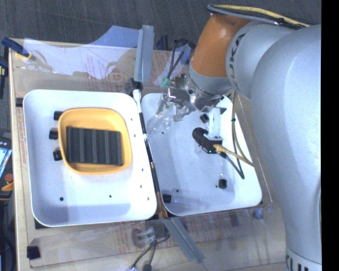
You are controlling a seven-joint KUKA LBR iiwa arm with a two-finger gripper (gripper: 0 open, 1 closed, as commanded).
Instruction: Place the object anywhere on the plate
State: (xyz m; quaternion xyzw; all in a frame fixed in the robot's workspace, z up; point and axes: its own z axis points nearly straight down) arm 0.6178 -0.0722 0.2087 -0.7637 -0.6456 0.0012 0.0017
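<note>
1. Two bins here. The shallow white left bin (39,199) holds a yellow round-cornered plate (93,117).
2. A dark ribbed rectangular block (95,145) lies flat on the plate, long axis left-right, ribs front-to-back.
3. The gripper (168,107) hangs over the white right bin's (240,196) far-left corner. Can't tell how open it is.
4. Lettering on the grey arm (277,95) is unreadable.

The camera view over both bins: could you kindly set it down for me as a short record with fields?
left bin: holds the yellow plate
on the plate: dark ridged block, lying flat within the rim
beside the plate: small dark bits along its left edge, too small to identify
right bin: small black piece towards its right side
gripper: over the right bin's upper left corner, away from the plate
arm: reaches in from the right
</note>
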